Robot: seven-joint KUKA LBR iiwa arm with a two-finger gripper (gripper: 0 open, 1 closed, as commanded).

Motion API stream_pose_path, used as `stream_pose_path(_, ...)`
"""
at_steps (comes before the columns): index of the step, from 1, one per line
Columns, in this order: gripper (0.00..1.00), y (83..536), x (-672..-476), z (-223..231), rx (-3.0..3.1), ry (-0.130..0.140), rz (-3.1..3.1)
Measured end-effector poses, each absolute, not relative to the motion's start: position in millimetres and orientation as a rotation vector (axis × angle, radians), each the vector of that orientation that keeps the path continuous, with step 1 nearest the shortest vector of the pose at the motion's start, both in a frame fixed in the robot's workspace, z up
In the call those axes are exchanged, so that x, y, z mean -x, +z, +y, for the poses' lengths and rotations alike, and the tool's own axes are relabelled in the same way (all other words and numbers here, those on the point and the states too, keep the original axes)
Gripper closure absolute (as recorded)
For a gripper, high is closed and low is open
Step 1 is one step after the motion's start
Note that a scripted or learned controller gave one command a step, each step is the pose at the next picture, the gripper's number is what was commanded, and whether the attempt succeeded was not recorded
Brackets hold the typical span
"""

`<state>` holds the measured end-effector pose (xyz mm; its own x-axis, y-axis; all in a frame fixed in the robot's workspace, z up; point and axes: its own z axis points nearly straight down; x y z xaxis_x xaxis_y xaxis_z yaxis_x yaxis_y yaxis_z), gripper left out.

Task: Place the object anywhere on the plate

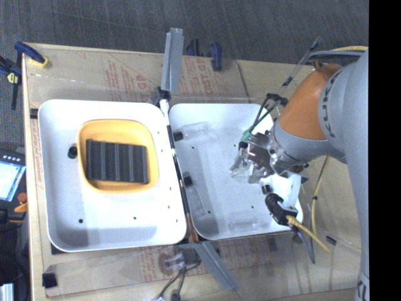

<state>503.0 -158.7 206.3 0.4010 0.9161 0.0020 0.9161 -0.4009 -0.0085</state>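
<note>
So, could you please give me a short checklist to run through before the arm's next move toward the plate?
1. Yellow plate sits in the left bin: ok.
2. Plate free for a drop: not ok, a dark ribbed block covers its middle.
3. Gripper is over the right bin: ok.
4. Object held by the gripper: cannot tell.
5. Divider between the bins needs clearing: not ok yet.
</note>
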Motion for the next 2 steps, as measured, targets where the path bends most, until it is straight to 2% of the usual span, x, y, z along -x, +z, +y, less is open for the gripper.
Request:
stream_pose_path(1, 1.00, 218, -475.8, -129, 2.407, 0.005, -2.010)
stream_pose_path(2, 1.00, 230, -510.4, -80, 2.172, 0.004, -2.266)
